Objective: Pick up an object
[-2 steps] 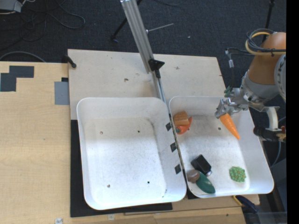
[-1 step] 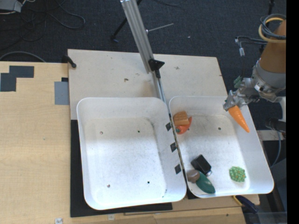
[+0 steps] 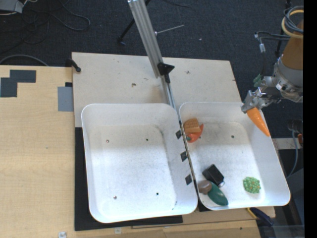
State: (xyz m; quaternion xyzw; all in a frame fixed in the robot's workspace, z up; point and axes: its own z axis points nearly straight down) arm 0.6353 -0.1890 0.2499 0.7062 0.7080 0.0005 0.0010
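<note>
White plastic forms two bins side by side on the surface: the left bin (image 3: 129,162) and the right bin (image 3: 267,157), which holds four things, one orange toy (image 3: 192,129) at its far-left corner, one black block (image 3: 213,174), one green-and-brown piece (image 3: 213,193) and one green ball (image 3: 251,184) along its near edge. At the right bin's far-right corner the gripper (image 3: 257,102) has its jaws clenched on one orange carrot (image 3: 259,120), raised over the rim, so the pick looks largely done, with only carrying clear left.

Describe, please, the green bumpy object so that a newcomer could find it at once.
Start at the right-hand white bin of the two. Look toward its near right corner, where the small green ball lies alone on the floor. Unlike the smooth dark teal piece beside the black block, it is round, bright and knobbly.
</note>
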